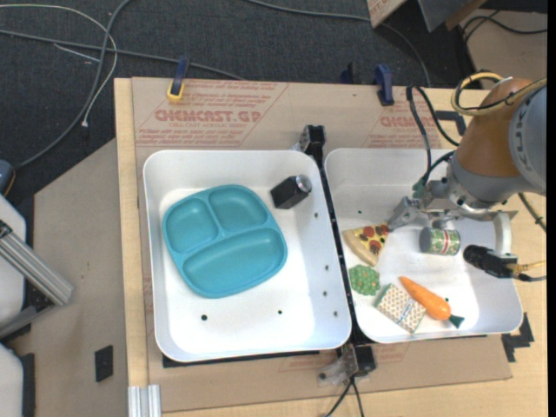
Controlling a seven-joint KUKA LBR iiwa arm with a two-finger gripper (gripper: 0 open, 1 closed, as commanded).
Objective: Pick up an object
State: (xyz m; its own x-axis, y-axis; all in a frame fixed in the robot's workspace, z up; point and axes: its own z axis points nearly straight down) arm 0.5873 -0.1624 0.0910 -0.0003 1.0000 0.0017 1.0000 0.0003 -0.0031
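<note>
I've got the gripper low in the right white bin, over a small green-and-red labelled can; can't tell its state. Can looks to sit on bin floor w/ toy pizza slice and orange carrot nearby. Nothing lifted yet imo, so grasp + lift left.

The grey arm reaches in from the right. Its orange band sits above the wrist. The gripper points down.
</note>
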